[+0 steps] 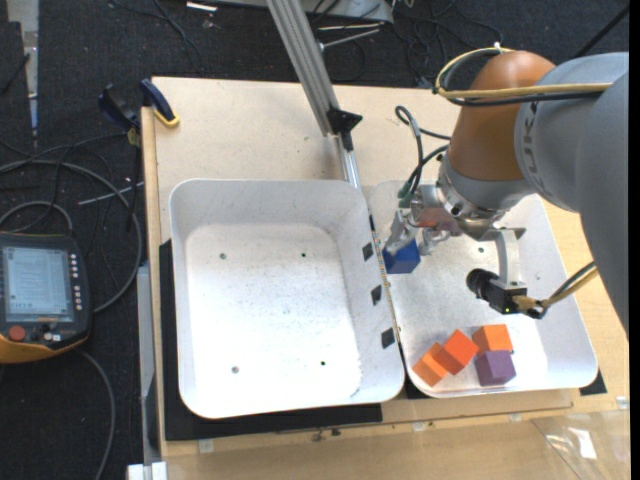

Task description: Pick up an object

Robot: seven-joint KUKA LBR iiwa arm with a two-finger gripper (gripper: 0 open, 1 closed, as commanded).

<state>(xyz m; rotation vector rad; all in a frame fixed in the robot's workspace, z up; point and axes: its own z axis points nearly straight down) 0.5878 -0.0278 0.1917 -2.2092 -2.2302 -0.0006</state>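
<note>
Looming closest to the lens, the grey arm (575,128) sweeps in from the right with its orange band (490,118) bulging above the wrist. Below it, the worktop (250,128) carries two white bins side by side: the left bin (265,288) and the right bin (560,358), where all the action is. And look at the jaws (405,243), down at the right bin's left side, right over a blue block (402,259); it appears to sit between the fingers, so I call it a grasp, though the block is hard against the bin floor or barely off it. Well apart, near the front edge, an orange block (447,356), a smaller orange block (493,339) and a purple block (495,367) huddle together. My read: the blue block is light, stiff and flat-sided, best pinched across two opposite faces. No readable writing anywhere, not even on the pendant (40,293) at far left.
</note>
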